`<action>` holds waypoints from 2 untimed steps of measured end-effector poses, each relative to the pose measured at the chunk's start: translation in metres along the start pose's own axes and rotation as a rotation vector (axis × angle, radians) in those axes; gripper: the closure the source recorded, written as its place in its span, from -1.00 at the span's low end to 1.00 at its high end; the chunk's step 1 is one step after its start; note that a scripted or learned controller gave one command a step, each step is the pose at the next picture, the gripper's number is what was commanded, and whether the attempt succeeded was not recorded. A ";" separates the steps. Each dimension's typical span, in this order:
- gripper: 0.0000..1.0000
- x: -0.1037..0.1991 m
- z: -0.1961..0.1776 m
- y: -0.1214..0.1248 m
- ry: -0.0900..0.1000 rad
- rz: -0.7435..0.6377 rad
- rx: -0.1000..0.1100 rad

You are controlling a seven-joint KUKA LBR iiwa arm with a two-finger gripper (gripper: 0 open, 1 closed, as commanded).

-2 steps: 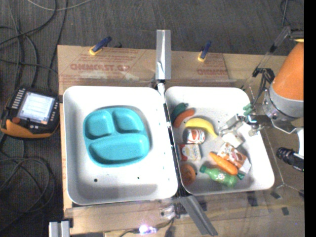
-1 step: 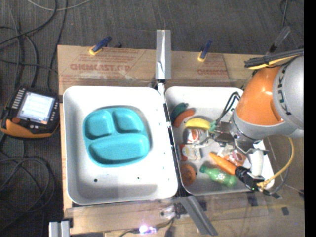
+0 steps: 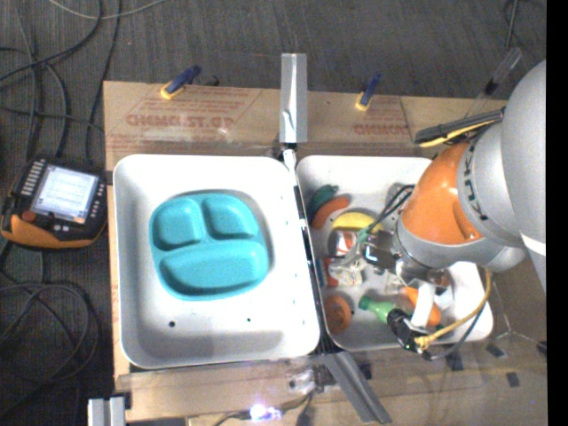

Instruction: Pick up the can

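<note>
A small silvery can (image 3: 344, 240) lies among the clutter in the left half of the right bin (image 3: 461, 331). My gripper (image 3: 371, 256) is low in this bin, right beside the can on its right and under the orange wrist band (image 3: 439, 207). The wrist hides much of it, and I cannot tell whether it touches the can.
Around the can lie a green and orange toy (image 3: 324, 204), a yellow piece (image 3: 357, 220), a red item (image 3: 333, 271), an orange round piece (image 3: 337, 310), a green piece (image 3: 376, 306) and an orange-white object (image 3: 425, 305). The left bin (image 3: 133, 327) holds a teal divided tray (image 3: 210, 244).
</note>
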State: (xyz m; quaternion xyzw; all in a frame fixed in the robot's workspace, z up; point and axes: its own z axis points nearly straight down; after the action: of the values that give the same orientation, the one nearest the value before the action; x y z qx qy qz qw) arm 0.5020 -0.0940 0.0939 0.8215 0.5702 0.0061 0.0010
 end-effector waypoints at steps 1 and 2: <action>-1.00 -0.019 0.001 0.047 0.001 0.032 -0.007; -1.00 -0.053 -0.013 0.106 -0.008 0.080 0.012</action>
State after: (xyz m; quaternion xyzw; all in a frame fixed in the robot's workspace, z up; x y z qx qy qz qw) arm 0.5828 -0.1810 0.1073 0.8435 0.5371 -0.0005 -0.0017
